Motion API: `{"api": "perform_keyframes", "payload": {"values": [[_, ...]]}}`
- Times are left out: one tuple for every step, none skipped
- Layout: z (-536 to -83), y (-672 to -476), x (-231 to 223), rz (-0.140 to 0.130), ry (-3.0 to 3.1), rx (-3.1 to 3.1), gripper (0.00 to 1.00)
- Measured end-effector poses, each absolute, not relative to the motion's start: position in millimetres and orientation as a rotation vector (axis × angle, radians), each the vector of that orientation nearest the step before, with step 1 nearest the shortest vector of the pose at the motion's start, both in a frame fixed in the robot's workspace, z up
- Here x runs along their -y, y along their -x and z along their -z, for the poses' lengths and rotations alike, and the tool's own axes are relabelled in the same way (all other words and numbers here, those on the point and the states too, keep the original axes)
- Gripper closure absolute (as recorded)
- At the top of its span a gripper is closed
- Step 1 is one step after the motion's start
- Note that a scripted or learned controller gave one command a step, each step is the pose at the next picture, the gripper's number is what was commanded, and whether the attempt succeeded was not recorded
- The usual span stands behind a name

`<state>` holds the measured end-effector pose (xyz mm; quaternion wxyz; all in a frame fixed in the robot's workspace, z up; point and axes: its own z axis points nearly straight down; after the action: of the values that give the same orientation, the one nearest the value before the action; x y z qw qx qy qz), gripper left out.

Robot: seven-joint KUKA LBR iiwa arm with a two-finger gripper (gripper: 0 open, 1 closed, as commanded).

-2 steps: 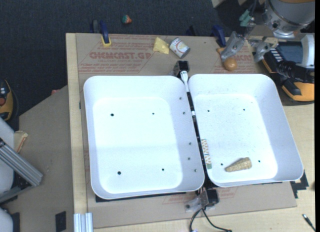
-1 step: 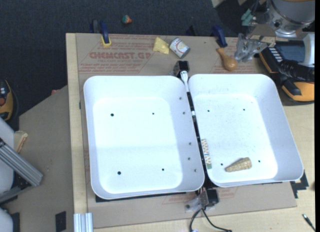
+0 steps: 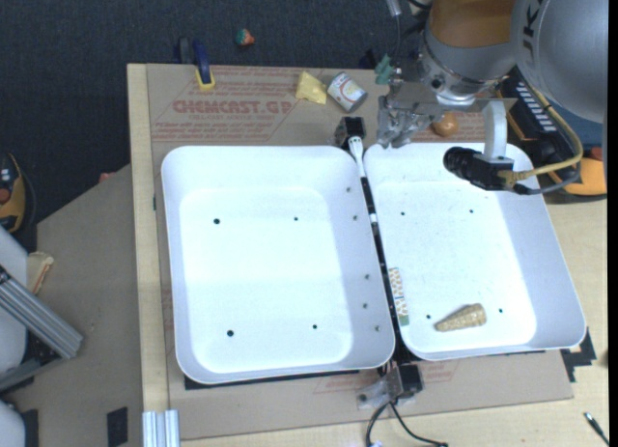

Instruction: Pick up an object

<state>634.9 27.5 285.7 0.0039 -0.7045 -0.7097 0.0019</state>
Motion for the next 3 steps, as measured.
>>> {"api": "perform_keyframes", "payload": {"values": [[-410.1, -645.8, -49.5, 0.020, 2.224, 2.234, 1.00], [-328.3, -659.3, -127.0, -0.009, 2.207, 2.224, 1.00], [-298.4, -647.4, -232.2, -0.005, 2.205, 2.229, 1.00]]}}
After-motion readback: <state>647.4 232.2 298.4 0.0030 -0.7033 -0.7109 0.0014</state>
